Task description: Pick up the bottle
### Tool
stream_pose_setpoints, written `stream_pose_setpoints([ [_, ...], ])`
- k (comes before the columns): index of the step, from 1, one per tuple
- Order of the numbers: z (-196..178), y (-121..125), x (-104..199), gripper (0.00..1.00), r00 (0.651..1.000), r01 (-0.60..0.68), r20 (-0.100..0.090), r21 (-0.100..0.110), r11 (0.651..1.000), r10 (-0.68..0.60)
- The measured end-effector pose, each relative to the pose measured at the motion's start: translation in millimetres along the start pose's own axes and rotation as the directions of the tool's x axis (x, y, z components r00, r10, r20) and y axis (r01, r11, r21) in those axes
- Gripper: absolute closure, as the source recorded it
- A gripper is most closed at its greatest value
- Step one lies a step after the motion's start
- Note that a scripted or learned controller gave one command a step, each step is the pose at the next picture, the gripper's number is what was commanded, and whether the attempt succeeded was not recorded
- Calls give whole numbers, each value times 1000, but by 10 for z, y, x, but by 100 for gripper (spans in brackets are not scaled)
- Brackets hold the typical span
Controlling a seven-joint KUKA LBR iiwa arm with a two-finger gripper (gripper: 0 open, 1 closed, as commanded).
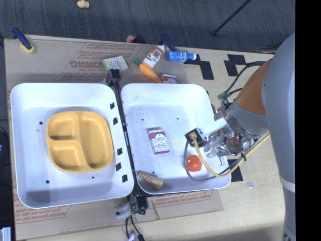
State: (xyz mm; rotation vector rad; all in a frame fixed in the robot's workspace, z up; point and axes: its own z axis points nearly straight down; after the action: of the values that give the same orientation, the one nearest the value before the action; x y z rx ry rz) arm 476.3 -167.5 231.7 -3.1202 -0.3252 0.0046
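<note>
One blue bottle (179, 56) is not yet being reached.
The gripper (214, 147) is being held over the right bin's (165, 87) right edge; its grip cannot be told. The bottle is lying just behind that bin; a reach there is being called for.

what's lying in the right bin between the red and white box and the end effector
In the camera view, a small orange-red ball lies between the red and white box and the end effector, on the right bin floor.
</note>
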Motion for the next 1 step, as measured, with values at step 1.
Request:
stream_pose_setpoints([
  [1,-31,0,1,100,1000,1,0,-1,1000,-1],
])
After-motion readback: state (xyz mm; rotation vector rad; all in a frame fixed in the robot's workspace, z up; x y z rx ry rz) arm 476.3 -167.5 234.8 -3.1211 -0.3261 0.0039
